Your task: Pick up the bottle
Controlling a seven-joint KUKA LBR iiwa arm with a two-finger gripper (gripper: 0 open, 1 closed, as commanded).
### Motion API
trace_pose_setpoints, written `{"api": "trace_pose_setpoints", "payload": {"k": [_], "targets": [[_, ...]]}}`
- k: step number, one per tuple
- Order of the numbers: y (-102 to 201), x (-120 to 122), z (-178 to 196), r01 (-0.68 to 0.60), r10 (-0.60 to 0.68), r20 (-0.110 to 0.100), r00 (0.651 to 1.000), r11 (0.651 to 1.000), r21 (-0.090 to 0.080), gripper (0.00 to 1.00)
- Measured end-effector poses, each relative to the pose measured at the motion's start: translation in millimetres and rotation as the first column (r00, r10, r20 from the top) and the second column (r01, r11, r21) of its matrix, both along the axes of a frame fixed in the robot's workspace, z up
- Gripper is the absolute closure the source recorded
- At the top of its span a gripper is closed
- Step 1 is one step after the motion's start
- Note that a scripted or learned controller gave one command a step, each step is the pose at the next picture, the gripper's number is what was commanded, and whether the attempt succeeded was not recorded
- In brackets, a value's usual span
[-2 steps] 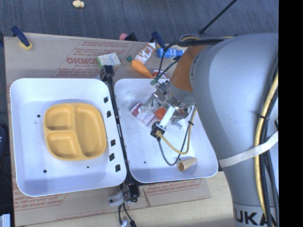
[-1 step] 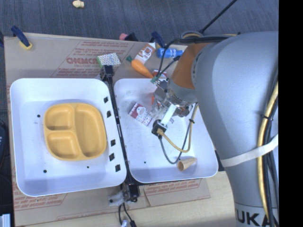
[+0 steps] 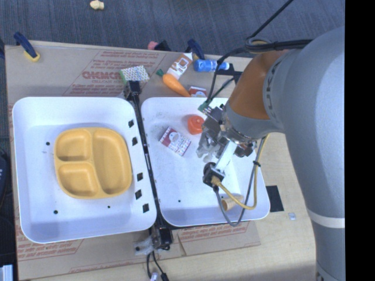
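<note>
What appears to be the bottle [image 3: 179,67] is seen lying outside the bins, just beyond the far rim of the right bin [image 3: 176,189], while the gripper [image 3: 206,148], open or closed cannot be told, is held low inside that bin, so nothing is judged grasped yet.

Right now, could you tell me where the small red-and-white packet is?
The red-and-white packet lies in the camera view's right-hand bin, toward its upper left, just left of the gripper and lower left of a small orange-red object.

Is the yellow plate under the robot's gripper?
No, the yellow divided plate lies in the left bin, and the gripper hangs over the right bin.
</note>
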State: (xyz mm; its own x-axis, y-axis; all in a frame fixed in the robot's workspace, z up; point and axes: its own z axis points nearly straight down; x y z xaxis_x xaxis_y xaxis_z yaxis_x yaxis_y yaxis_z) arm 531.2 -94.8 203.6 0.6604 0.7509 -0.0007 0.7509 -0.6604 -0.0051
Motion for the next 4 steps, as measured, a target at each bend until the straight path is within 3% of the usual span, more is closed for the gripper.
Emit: {"api": "trace_pose_setpoints", "payload": {"k": [1,2,3,4], "targets": [[90,-56,-13,-0.074,0.074,-0.004,0.997,0.997,0.0,1.0],[87,-55,88,-0.422,0.422,0.002,0.907,0.907,-0.002,1.0],[102,-56,-13,-0.674,0.674,-0.001,0.738,0.738,0.003,1.0],[207,-56,-15,-0.699,0.699,0.001,0.715,0.715,0.0,1.0]]}}
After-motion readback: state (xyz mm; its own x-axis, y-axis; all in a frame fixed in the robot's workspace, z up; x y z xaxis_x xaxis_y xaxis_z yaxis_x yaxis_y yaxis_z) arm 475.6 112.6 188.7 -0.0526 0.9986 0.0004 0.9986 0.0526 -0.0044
